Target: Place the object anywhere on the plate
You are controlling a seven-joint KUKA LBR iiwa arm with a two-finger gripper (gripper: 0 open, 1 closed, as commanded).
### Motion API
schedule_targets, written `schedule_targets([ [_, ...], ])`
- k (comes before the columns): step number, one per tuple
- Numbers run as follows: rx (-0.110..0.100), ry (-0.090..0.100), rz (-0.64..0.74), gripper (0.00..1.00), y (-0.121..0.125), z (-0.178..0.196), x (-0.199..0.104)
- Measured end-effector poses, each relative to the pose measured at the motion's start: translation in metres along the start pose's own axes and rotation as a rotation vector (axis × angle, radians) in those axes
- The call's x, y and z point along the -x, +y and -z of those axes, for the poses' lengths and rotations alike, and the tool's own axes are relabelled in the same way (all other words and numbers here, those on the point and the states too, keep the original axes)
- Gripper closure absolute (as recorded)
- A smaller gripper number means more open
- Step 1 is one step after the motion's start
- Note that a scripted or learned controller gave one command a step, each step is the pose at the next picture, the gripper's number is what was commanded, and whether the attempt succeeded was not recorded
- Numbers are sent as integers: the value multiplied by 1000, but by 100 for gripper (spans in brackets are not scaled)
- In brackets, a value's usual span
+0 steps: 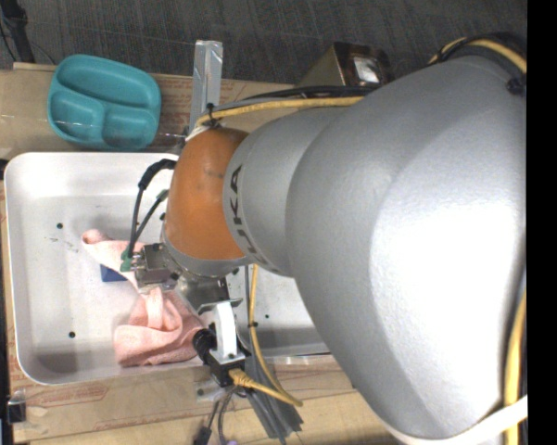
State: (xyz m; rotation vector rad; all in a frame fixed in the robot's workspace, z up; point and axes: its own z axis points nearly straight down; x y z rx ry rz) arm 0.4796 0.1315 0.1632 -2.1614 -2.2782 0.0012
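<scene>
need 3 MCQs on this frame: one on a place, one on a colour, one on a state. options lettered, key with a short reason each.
1. Where does the teal divided plate sit?
A. inside the left white bin
B. on the bench beyond the bin's far rim
C. under the arm's orange band

2. What colour is the cloth in the left white bin?
A. pink
B. green
C. black

3. How does the cloth lie?
A. folded into a neat square
B. draped over the plate
C. crumpled on the bin floor

Key: 1 B, the plate lies on the wooden bench top, outside the bin's rim. 2 A, the fabric is pale pink, with something blue showing beside it. 3 C, it is bunched in uneven folds on the bin floor, partly covered by the arm's wrist, and off the plate.
</scene>
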Motion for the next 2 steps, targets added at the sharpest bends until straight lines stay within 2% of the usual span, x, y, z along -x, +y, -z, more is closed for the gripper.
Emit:
schedule_targets([
  [1, -2, 0, 24, 100, 50, 10, -8],
  [2, -4, -1, -45, 100, 4, 14, -27],
])
